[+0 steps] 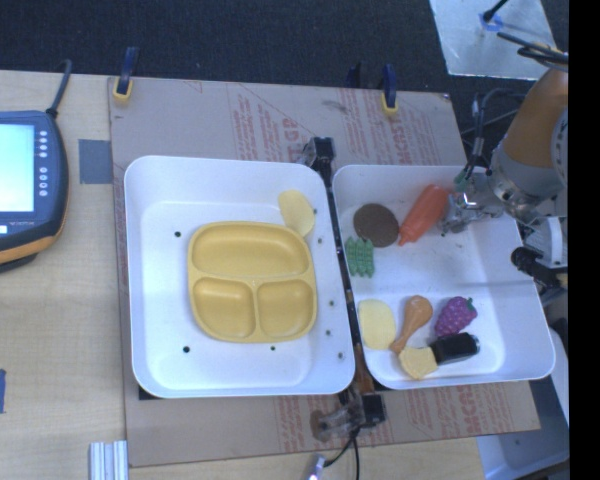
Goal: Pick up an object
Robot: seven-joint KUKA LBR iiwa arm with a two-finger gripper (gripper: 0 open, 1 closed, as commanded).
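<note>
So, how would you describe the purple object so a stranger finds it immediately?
Look in the right white bin, near its front edge. The purple grape bunch lies there, between the drumstick and the bin's right wall, above a black block. Nothing else is purple.

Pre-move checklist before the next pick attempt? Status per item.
1. Gripper over the right bin: ok, it sits at the far right of the bin.
2. Target nearby: ok, the orange carrot lies right beside the gripper.
3. Object between the fingers: cannot tell, the view is too small there.
4. Carrot free of neighbours: not ok, its lower end is against the brown round piece.
5. Other items away from the gripper: ok, the purple grapes, drumstick and black piece lie toward the near side of the bin.
6. Left bin undisturbed: ok, the yellow divided plate lies flat.
</note>
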